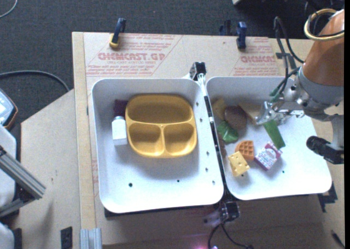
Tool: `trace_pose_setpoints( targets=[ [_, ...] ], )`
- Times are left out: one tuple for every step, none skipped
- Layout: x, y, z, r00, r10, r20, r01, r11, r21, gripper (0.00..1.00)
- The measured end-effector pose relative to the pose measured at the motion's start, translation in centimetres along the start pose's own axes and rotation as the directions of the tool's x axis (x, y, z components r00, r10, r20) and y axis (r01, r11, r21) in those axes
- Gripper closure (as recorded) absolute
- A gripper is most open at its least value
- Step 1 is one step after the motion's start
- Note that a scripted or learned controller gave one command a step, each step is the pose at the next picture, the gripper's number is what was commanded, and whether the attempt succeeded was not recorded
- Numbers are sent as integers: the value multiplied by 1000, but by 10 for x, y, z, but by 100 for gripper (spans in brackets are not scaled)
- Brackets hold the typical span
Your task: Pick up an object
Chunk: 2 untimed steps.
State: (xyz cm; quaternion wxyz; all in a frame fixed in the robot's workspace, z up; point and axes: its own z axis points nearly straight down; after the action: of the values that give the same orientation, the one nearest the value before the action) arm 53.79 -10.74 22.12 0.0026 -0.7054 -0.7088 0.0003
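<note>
**Gripper over the right bin with a green strip at its tips**

In the right bin (306, 185), toward two o'clock, the gripper (269, 117) hangs with a long green piece (273, 134) running down from between its fingers, which look pinched on its upper end. At nine o'clock of that bin lie a brown round item (236, 116) and a green leaf-like item (227, 132). Toward six o'clock sit a waffle (245, 148), a cheese wedge (238, 163) and a pink packet (267, 157). The left bin (109, 187) bears a yellow divided tray (161, 125), with a small white bottle (119, 130) at its nine o'clock.
</note>
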Motion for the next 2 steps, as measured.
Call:
trace_pose_setpoints(
  targets=[
    [32, -8, -4, 1000, 1, 1, -1, 1000, -1, 100],
    [30, 3, -14, 1000, 4, 4, -4, 1000, -8, 100]
  ],
)
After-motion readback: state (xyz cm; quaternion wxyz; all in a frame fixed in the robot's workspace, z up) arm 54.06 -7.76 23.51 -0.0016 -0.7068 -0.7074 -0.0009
